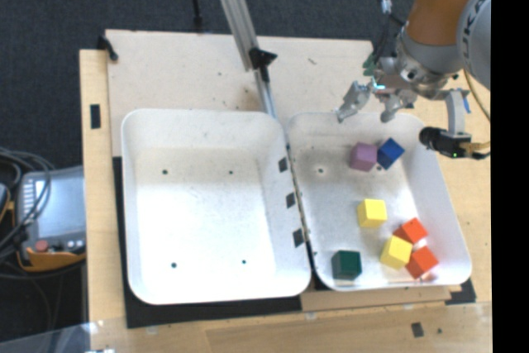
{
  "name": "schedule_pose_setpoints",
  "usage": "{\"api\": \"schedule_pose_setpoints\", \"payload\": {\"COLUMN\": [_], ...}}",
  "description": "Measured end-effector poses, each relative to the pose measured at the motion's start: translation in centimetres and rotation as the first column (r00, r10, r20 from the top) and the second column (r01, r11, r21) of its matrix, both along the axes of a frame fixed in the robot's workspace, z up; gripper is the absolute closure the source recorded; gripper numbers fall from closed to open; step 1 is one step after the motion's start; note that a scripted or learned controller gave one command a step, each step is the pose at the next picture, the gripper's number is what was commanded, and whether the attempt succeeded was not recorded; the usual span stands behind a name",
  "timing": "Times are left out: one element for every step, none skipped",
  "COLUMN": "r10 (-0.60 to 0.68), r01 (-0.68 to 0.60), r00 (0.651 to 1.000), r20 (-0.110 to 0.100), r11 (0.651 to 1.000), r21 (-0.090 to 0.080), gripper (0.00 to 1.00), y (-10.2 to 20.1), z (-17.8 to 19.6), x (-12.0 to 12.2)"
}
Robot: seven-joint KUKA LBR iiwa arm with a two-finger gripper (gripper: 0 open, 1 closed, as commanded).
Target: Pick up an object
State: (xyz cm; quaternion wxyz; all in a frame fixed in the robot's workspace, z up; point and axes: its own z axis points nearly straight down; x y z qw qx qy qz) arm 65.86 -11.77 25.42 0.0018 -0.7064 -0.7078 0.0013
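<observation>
Tabletop (182,66) carries two bins; our gripper (369,105) hangs over right bin (442,194), jaws spread, nothing held, lining up purple block (362,156).

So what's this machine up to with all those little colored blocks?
It's a robot arm meant to pick up one object. Its gripper hangs open over the far edge of the right bin, holding nothing. The nearest pieces are a purple block and a blue block lying side by side just below it. Two yellow blocks, two orange ones and a dark green block lie nearer the front.
</observation>
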Motion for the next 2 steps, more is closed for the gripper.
{"api": "schedule_pose_setpoints", "payload": {"r10": [0.002,-0.002], "r01": [-0.002,0.002], "r00": [1.000,1.000], "r20": [0.005,0.000], "r11": [1.000,1.000], "r21": [-0.002,-0.002], "gripper": [0.00,0.00], "y": [0.0,-0.2], "z": [0.3,-5.9], "x": [0.1,0.4]}}
